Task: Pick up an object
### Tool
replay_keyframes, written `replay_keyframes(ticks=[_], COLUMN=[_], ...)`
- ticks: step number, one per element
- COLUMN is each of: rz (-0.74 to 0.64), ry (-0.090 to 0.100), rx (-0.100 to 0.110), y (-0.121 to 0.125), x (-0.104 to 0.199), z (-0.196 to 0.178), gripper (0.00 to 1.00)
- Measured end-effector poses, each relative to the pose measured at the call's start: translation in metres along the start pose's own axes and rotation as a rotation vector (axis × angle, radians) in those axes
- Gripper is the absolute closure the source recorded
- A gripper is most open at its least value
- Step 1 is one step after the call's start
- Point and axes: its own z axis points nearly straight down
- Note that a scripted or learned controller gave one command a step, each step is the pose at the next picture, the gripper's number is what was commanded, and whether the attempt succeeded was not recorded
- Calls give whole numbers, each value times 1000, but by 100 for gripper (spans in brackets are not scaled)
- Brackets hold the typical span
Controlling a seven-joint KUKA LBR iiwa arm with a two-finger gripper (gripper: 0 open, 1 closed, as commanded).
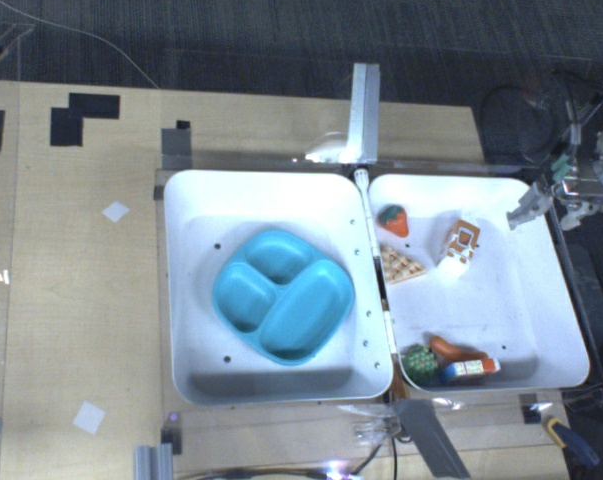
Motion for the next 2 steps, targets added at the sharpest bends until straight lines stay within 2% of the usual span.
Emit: replay_keyframes(ticks=[1,2], rz=[219,179], ry=[0,1], rx=[1,0], y=[38,15], x=[11,50], z=[78,45], gripper=[0,0])
